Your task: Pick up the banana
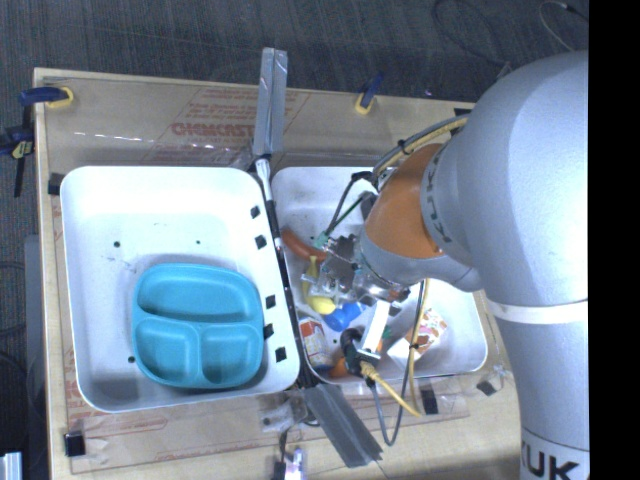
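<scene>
Camera view: grey arm (520,188) covers the right white bin (300,183), its gripper (345,288) low among yellow, blue and orange clutter; grip cannot be told. Blue divided tray (200,325) fills the left bin (100,198).

Two white bins side by side: left bin (90,208), right bin (310,183). One blue tray (200,325) with three compartments, lying in the left bin. One grey arm (530,188) with one orange band (400,213), reaching over the right bin. One heap of small items (330,303) under the wrist, partly hidden, number not countable; among them one yellow piece (320,303), one blue piece (343,317), one orange piece (297,242). Two clamps on the far bench edge: one far left (45,96), one far middle (370,93).
</scene>
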Tool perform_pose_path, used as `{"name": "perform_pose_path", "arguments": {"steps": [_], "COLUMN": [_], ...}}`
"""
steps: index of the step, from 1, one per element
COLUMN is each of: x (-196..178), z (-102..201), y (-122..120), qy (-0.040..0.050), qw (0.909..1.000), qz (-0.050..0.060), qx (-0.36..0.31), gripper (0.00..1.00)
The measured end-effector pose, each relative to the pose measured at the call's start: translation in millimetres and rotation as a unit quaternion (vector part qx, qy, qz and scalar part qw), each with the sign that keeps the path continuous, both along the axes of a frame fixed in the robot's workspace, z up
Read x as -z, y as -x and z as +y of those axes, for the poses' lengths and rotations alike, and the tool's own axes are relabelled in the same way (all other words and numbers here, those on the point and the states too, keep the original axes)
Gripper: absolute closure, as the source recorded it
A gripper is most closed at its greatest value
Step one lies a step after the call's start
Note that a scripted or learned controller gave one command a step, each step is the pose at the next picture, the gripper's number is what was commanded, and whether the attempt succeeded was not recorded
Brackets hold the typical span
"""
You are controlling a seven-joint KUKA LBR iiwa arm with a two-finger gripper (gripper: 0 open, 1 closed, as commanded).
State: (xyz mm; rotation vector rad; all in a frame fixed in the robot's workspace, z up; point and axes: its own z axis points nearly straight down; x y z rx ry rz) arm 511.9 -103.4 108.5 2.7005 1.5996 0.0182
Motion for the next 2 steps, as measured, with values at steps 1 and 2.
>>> {"name": "perform_pose_path", "arguments": {"steps": [1, 2], "x": [-95, -132], "z": [3, 2], "y": [-99, -145], "qy": [0.0006, 0.0008], "qw": [0.9984, 1.0], "qz": [0.009, 0.008], "qx": [0.055, 0.0], "gripper": [1.0, 1.0]}}
